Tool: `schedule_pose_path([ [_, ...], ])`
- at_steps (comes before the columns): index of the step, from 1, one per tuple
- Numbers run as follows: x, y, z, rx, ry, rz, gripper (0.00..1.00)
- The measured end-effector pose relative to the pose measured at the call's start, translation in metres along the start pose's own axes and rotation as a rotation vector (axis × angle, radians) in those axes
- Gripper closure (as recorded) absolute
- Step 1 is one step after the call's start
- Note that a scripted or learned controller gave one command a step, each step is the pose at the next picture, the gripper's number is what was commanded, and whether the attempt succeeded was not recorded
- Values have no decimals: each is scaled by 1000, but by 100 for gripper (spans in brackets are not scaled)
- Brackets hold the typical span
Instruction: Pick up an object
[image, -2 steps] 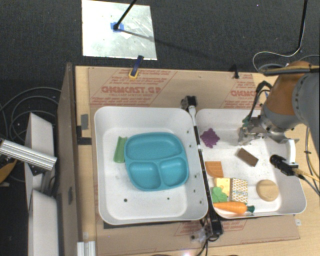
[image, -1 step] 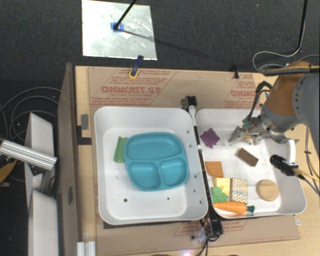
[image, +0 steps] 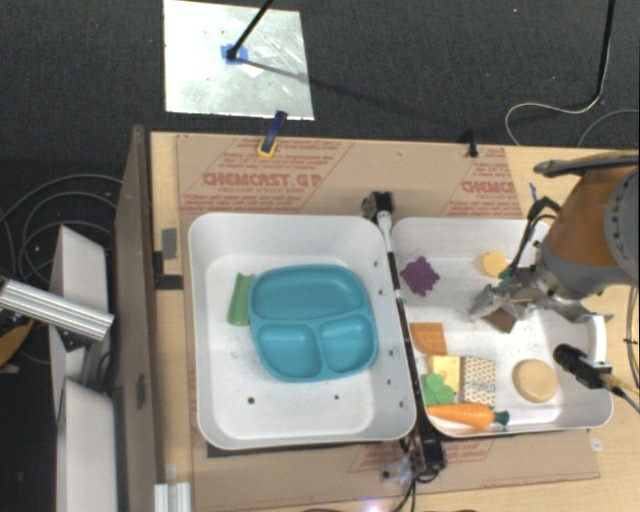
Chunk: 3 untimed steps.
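Observation:
My gripper (image: 502, 303) is low inside the right bin (image: 590, 405), near its middle, reaching in from the right. A small brown block (image: 500, 321) lies right under its tip, touching or nearly so; whether it is gripped is not clear. A yellow round piece (image: 494, 263) sits just behind the gripper, and a purple piece (image: 420, 274) lies to its left. In front lie a tan round piece (image: 535, 380), an orange square (image: 428, 337), a patterned card (image: 479, 379), green and yellow bits (image: 438, 380) and a carrot (image: 462, 414).
The left bin (image: 220, 400) holds a blue divided plate (image: 312, 320) with a green piece (image: 239, 299) beside its left edge. A rail (image: 400, 310) divides the two bins. Brown cardboard (image: 300, 175) backs the bench.

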<state>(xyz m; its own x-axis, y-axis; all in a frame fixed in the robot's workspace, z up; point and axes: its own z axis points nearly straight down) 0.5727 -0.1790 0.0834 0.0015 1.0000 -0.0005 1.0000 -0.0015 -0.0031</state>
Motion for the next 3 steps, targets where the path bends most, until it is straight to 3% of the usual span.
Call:
schedule_pose_path([
  [1, 1, 4, -12, -8, -1, -4, 100],
  [2, 48, 34, -1, -7, 2, -11, 100],
  [3, 104, 58, -109, -18, 2, -13, 100],
])
